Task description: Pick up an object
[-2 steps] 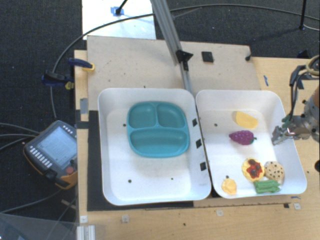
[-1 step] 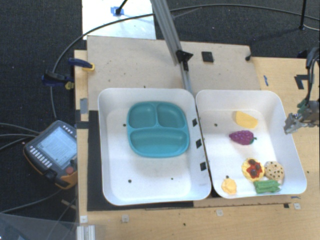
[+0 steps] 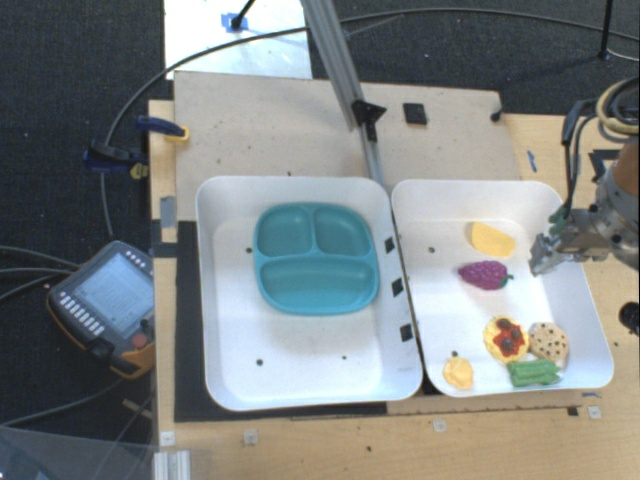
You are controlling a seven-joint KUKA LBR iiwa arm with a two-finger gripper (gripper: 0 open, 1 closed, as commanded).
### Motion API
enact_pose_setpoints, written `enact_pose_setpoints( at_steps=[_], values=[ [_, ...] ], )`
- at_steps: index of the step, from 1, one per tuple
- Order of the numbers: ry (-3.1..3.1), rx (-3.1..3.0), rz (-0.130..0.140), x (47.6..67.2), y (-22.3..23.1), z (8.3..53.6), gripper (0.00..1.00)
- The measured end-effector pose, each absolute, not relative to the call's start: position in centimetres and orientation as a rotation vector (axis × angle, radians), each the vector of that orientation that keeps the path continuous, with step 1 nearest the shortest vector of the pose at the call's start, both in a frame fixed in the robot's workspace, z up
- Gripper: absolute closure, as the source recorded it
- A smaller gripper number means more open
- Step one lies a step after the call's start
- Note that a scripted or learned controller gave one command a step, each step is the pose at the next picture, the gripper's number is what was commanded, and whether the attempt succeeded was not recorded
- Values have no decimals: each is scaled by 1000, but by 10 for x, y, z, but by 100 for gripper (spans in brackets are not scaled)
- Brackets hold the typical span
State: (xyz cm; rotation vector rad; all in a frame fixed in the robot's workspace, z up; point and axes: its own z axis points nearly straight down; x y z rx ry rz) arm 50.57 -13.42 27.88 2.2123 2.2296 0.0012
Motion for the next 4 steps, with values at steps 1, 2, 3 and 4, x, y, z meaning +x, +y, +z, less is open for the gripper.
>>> enact_pose_setpoints(
  at_steps=[1,2,3,4],
  values=[
    [2231,2210,4,514,-77,280,100],
    [2229,2211,4,525,-29,281,100],
    [2230,2212,2,536,26,261,100],
    [2230,2213,2,544,77,241,100]
  ],
)
